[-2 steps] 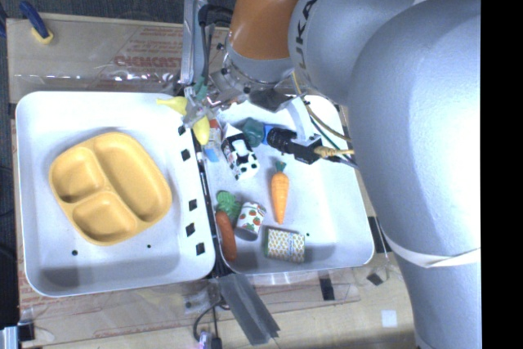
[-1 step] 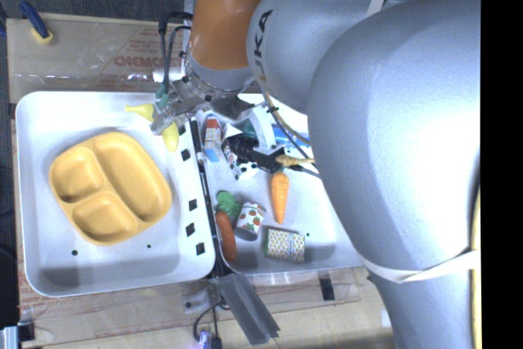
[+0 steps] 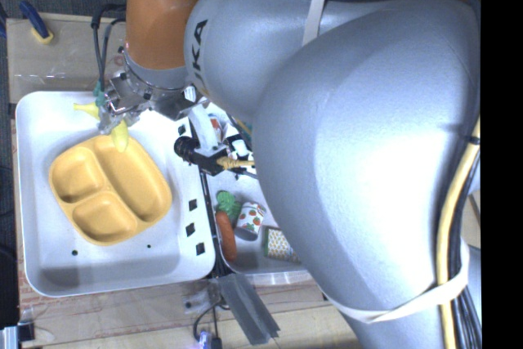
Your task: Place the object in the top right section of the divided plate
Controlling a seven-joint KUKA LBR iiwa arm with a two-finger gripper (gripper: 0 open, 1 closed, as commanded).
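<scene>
A yellow divided plate [image 3: 106,190] with three sections lies in the left white bin [image 3: 41,257]. My gripper [image 3: 113,112] hangs just above the plate's far rim, below the orange band of the arm [image 3: 163,8]. A small yellow-green object [image 3: 120,136] sits right under the gripper, at the rim of the plate's top right section. A yellow tip [image 3: 85,105] and a teal bit [image 3: 100,94] stick out to the gripper's left. The wrist hides how the object meets the gripper.
The grey arm covers most of the right bin. In the strip of it that shows lie a carrot [image 3: 226,234], a green piece [image 3: 226,204], a strawberry-patterned item [image 3: 251,219] and a small patterned box [image 3: 278,244]. A blue tool [image 3: 34,19] lies on the bench at the far left.
</scene>
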